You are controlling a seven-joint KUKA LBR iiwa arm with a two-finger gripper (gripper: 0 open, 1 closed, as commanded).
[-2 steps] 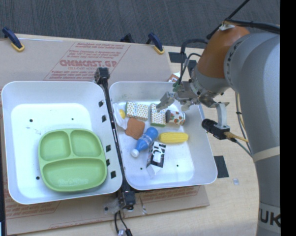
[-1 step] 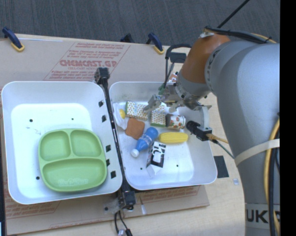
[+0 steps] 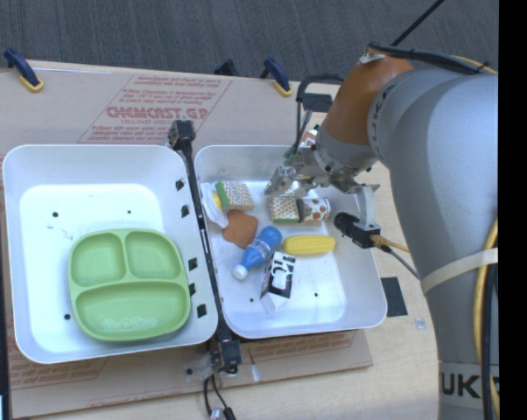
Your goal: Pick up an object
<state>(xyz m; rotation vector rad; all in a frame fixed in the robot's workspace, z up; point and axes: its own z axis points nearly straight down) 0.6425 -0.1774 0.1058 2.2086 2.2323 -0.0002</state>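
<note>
Tool (image 3: pixel 291 175) first: mine sits low over the upper middle of the right bin (image 3: pixel 361 294), at the end of my grey arm (image 3: pixel 439 147) with its orange band (image 3: pixel 358 94), which fills the right side of the frame. Whether it is released or clenched I cannot tell; the metal parts blur together there.

Just below it lie the things I could pick. A small patterned carton (image 3: pixel 285 207) lies directly beneath the tool, touching a red-and-white packet (image 3: pixel 316 208) on its right. Lower right of these lies a yellow corn cob (image 3: pixel 308 246), rounded and bumpy. Left of the carton is another checkered box (image 3: pixel 237 196) with a yellow-green strip (image 3: pixel 219 198) beside it near the bin's left wall. A flat brown piece (image 3: pixel 241 228), cookie-like, rests under that box. A blue bottle (image 3: pixel 257 252) with a white cap lies tilted in the middle of the bin, and a black-and-white pouch (image 3: pixel 281 276) lies just right of its cap end. The items are crowded; the carton has neighbours on both sides.

A black connector (image 3: pixel 354 230) with its cable hangs over the bin's right edge.

The left bin (image 3: pixel 36 182), smooth white plastic, holds a pale green divided plate (image 3: pixel 129 284) with three compartments. Both bins sit on a brown cardboard sheet (image 3: pixel 150 103) printed in red, clipped by blue clamps (image 3: pixel 24 68) at the upper edge, on the pale counter (image 3: pixel 404 357).
</note>
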